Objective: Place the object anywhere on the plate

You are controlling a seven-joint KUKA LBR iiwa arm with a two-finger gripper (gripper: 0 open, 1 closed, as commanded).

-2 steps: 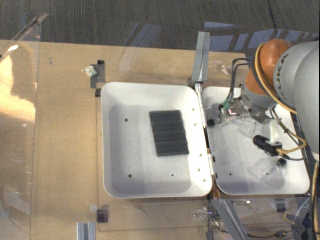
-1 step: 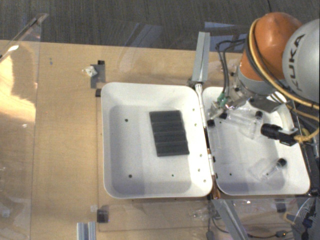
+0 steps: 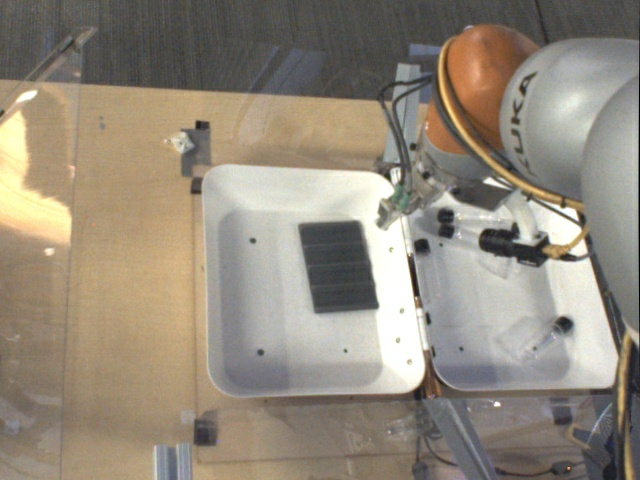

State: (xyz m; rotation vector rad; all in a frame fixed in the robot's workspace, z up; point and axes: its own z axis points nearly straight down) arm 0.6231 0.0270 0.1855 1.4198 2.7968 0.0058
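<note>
Two bins: left bin (image 3: 225, 298) holds one dark plate (image 3: 338, 266); right bin (image 3: 475, 353).

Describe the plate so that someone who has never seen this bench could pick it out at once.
Start from the two white bins side by side and take the left bin. On its floor, right of the middle, lies the plate. It is a flat, dark grey, ribbed rectangle, whereas the right bin holds a small clear piece with a black end.
</note>
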